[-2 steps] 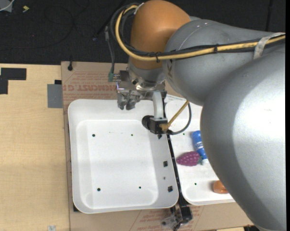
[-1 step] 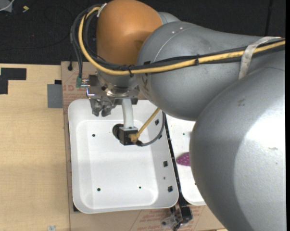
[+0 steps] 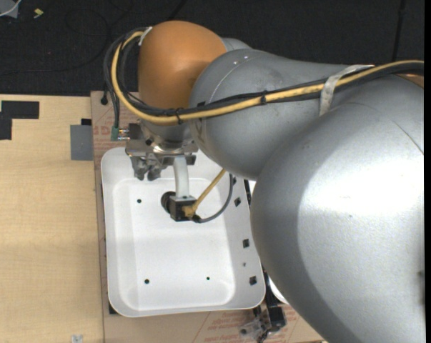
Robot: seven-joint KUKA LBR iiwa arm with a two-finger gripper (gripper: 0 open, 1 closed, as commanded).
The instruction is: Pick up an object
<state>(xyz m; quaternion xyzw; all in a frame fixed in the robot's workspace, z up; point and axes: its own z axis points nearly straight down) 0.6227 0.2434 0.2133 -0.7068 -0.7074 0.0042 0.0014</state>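
Camera view: we cannot locate an object for picking. The arm covers everything to the right of the bin, so anything lying there is hidden. The bin floor carries small dark marks, too small to identify. The gripper hangs low over the bin's far end, near the far wall; we judge this a probing descent. We cannot tell whether it is spread or closed, and we see nothing held.

Reached in from the right with the bulky grey arm, turned downward at the orange band above the wrist, and held the end effector low, pointing down, left of centre.
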